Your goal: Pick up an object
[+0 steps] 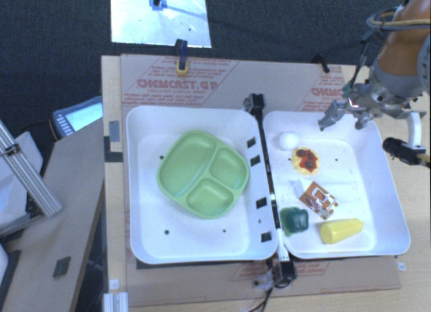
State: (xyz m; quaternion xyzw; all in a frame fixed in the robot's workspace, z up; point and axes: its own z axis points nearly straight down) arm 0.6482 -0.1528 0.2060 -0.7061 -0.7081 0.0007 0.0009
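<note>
The gripper (345, 116) hangs over the far edge of the right bin (390, 189), its two grey fingers spread apart with nothing between them. Above it the orange band of the arm (403, 51) leans in from the right. Judged from this, the task is barely begun: no object is lifted and the whole pick, from descent to closing to raising, remains.

The candidates all lie in the right bin. Nearest the fingers is a white ball (288, 141) at the bin's far left, with a yellow disc with a red centre (305, 160) just beside it. Further toward the near edge lie an orange-and-white patterned block (318, 199), a dark green piece (294, 220) against the divider, and a yellow wedge (340, 230).

The left bin (145, 169) holds a green sectioned plate (203, 174). The black divider (261, 162) between the bins crowds the ball and the green piece, so a finger may strike it there; the disc and the patterned block sit more in the open and look like easier grabs.
</note>
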